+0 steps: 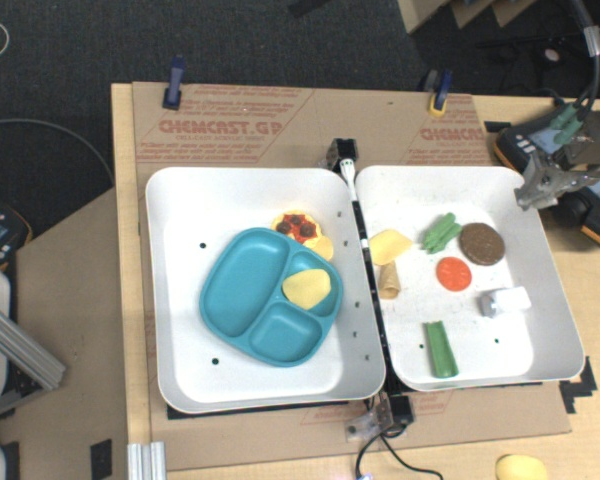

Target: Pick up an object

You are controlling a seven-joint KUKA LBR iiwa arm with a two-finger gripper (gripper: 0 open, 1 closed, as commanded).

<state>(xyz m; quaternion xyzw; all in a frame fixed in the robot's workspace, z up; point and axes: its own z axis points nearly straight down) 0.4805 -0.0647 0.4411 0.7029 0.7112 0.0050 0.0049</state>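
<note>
Bright, even overhead light, soft shadows, mild glare on white bins (170,268), slight softness.

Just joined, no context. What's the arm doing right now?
Nothing is being handled yet. The gripper sits at the right bin's upper right corner, above the rim, with nothing between its fingers. That bin holds toy food lying loose: a brown disc, a red disc, a green leafy piece, a green stick, a yellow wedge and a small white block. The left bin holds a blue divided plate with a yellow piece on it.
</note>
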